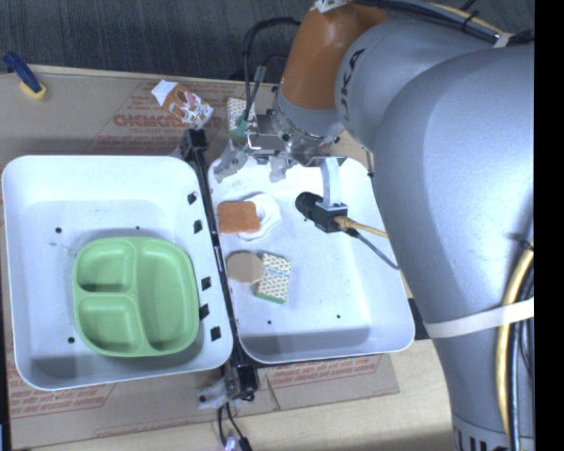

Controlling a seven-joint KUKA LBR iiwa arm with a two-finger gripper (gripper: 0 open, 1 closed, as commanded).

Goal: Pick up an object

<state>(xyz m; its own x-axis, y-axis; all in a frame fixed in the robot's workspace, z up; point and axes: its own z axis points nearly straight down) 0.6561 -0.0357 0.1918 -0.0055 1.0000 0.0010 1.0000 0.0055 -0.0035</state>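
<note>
Camera view: gripper (253, 165) is hovering, jaws apart and empty, over the right bin's (357, 318) far edge, near the orange block (238, 217).

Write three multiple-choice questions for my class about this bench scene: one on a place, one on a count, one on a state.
1. Where does the green plate lie?
A. in the view's left bin
B. in the view's right bin
C. on the cardboard outside the bins

2. How many compartments does the plate have?
A. two
B. three
C. four

3. How is the plate resting?
A. upside down
B. flat, with its hollows facing up
C. on edge against a bin wall

Answers:
1 A: the white walls of the left bin surround it on all sides.
2 B: one long hollow sits beside two smaller ones.
3 B: the raised dividers and hollows face the camera.
</note>
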